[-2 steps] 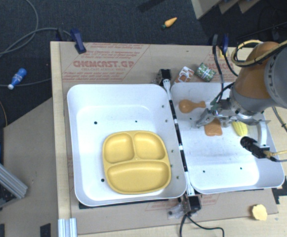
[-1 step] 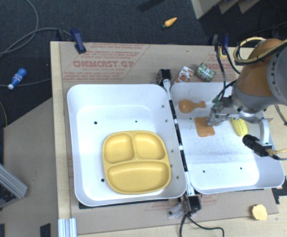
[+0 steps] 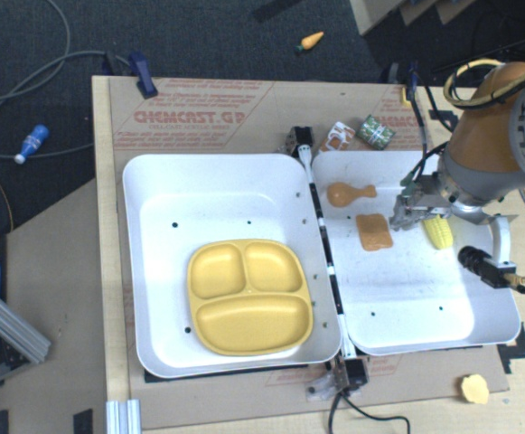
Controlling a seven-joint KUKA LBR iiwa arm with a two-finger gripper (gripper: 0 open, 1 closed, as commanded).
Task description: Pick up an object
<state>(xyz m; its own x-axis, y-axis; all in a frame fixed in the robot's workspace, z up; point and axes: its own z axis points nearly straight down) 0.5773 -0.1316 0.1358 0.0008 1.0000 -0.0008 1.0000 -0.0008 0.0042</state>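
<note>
In the right bin (image 3: 425, 319) lie a brown toast-like slab (image 3: 373, 231), a tan drumstick (image 3: 349, 193) and a yellow corn cob (image 3: 439, 232). My gripper (image 3: 403, 215) hangs low over the bin's upper half, between the slab and the corn cob, just right of the slab. Nothing shows between its fingers. The arm's grey body and orange band (image 3: 501, 84) hide the bin's upper right corner.
The left bin (image 3: 154, 197) holds a yellow divided plate (image 3: 248, 295). Behind the right bin, on the board, sit a small white-and-red box (image 3: 338, 136) and a green can (image 3: 376, 132). A yellow piece (image 3: 473, 388) lies by the front right corner. A black cable connector (image 3: 483, 268) juts over the right bin.
</note>
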